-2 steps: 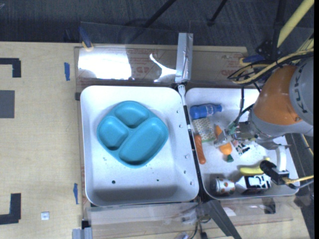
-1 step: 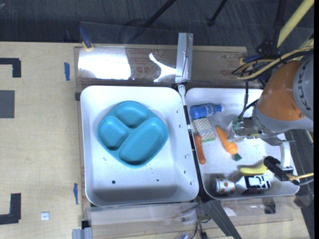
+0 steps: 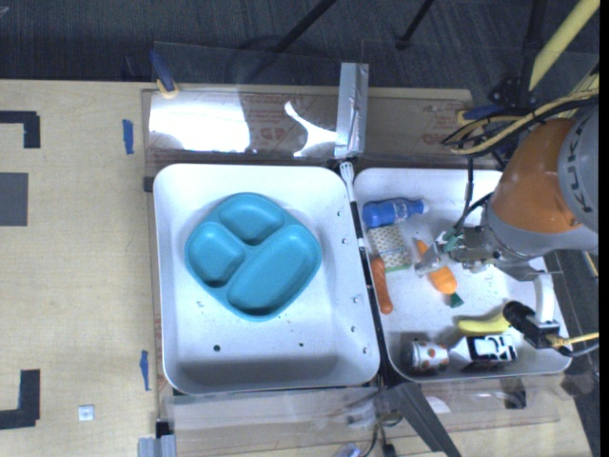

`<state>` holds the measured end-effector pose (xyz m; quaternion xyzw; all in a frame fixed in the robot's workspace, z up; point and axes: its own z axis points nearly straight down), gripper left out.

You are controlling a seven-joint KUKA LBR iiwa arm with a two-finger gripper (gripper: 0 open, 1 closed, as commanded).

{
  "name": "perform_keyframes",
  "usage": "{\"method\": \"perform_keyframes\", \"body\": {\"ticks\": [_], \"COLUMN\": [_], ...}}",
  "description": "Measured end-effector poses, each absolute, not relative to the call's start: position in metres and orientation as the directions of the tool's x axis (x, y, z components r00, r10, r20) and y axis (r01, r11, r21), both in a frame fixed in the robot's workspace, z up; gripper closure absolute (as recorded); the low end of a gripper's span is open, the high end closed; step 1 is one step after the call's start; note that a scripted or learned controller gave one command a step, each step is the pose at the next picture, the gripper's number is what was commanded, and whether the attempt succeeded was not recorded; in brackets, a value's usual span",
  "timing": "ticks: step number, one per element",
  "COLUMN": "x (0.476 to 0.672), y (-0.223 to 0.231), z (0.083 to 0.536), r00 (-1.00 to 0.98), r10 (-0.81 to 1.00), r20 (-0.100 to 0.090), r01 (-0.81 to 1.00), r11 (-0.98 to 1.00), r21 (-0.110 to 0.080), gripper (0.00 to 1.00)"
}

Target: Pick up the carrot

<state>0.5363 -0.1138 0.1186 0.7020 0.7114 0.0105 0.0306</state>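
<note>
The carrot (image 3: 442, 280) is a short orange piece with a dark green tip, lying in the middle of the right bin (image 3: 419, 190). My gripper (image 3: 451, 250) hangs right above the carrot's upper end, at the end of the grey arm with its orange band (image 3: 533, 188), which reaches in from the right. The wrist hides whatever is directly under it. Whether the gripper touches the carrot cannot be made out.
In the right bin are a blue bottle (image 3: 392, 211), a mesh-patterned packet (image 3: 390, 246), a long orange stick (image 3: 382, 287), a small orange bit (image 3: 422, 248), a banana (image 3: 485, 324), a can (image 3: 430, 353) and a black-and-white item (image 3: 491, 347). The left bin (image 3: 181, 350) holds a blue sectioned plate (image 3: 252, 253).
</note>
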Motion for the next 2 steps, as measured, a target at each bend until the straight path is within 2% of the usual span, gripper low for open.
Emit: {"method": "perform_keyframes", "body": {"ticks": [1,2], "x": [0.537,0.525], "y": [-0.114,-0.082], "z": [0.128,0.184], "r00": [-0.01,0.191], "r10": [1.0,0.982], "r20": [-0.03,0.0], "r01": [0.998,0.982], "r11": [0.012,-0.191], "r21": [0.06,0.0], "gripper": [1.0,1.0]}}
